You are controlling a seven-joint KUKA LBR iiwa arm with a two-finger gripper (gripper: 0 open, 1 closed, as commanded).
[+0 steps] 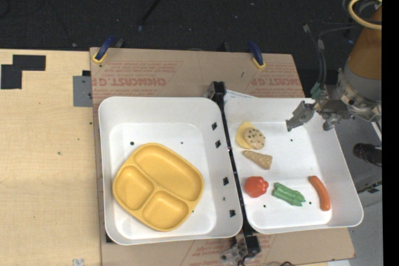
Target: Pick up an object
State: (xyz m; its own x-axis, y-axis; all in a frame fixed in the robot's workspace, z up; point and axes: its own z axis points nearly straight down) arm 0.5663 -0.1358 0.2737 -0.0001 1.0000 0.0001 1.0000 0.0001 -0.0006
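The right bin (340, 162) holds a yellow cookie with dark specks (250, 134), a tan wedge (258, 159), a red pepper (255, 186), a green piece (288, 194) and an orange sausage (320, 192). My gripper (310, 116) hangs over the bin's upper right part, well to the right of the cookie and above the sausage. Its two dark fingers are spread apart with nothing between them. The arm comes in from the right, with an orange band (366, 50) above the wrist.
The left bin (115, 118) carries a yellow divided plate (158, 185). Both bins rest on a cardboard sheet (187, 71) held by clamps at the back. A black divider (225, 152) runs between the bins.
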